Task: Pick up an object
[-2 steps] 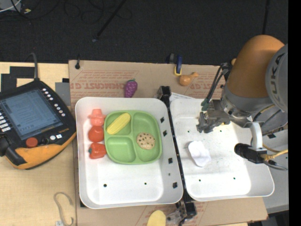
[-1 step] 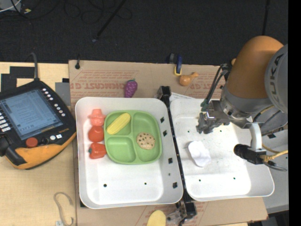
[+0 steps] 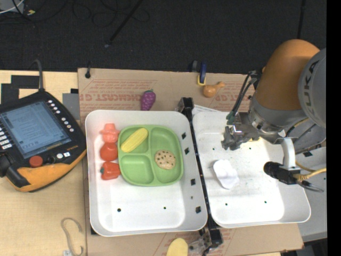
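Note:
In the right bin (image 3: 266,209) lies a white crumpled object (image 3: 225,173), left of the bin's middle. My gripper (image 3: 232,141) hangs over the same bin's upper left part, a little above and behind the white object, apart from it. Nothing shows between its tips. The left bin (image 3: 138,212) bears a green divided plate (image 3: 139,170) with a yellow corn cob (image 3: 132,139) and a cookie (image 3: 165,159) in its compartments. Beside the plate's left edge stand a pink toy (image 3: 109,133) and two red toys (image 3: 109,161).
A teach pendant (image 3: 37,137) lies on the bench at the left. Behind the bins, on cardboard, rest a purple grape bunch (image 3: 148,99) and an orange gourd (image 3: 212,89). A yellow lemon (image 3: 177,247) sits at the front edge. The arm's cable and black fitting (image 3: 279,171) overhang the right bin.

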Action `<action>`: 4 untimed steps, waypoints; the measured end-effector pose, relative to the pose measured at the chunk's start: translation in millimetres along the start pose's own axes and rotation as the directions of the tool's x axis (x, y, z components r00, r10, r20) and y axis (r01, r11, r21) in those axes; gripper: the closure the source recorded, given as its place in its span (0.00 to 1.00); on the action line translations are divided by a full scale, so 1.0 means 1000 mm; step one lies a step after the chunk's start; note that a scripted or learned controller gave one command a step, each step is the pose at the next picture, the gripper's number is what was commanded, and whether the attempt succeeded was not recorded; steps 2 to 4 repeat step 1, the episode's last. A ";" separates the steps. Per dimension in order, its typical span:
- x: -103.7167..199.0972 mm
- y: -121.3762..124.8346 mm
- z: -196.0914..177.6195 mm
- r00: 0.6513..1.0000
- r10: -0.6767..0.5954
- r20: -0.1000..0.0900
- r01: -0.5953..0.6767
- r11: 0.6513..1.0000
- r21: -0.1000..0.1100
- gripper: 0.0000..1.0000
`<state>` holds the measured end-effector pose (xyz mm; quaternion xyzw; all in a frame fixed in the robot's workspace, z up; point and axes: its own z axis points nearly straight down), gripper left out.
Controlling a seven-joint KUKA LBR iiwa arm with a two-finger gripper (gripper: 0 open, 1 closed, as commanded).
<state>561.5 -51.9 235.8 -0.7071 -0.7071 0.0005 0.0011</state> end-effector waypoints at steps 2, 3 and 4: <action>-0.003 -0.008 0.018 1.000 0.000 0.000 0.000 1.000 0.002 1.00; -0.003 -0.008 0.018 1.000 0.000 0.000 0.000 1.000 0.002 1.00; -0.003 -0.008 0.018 1.000 0.000 0.000 0.000 1.000 0.002 1.00</action>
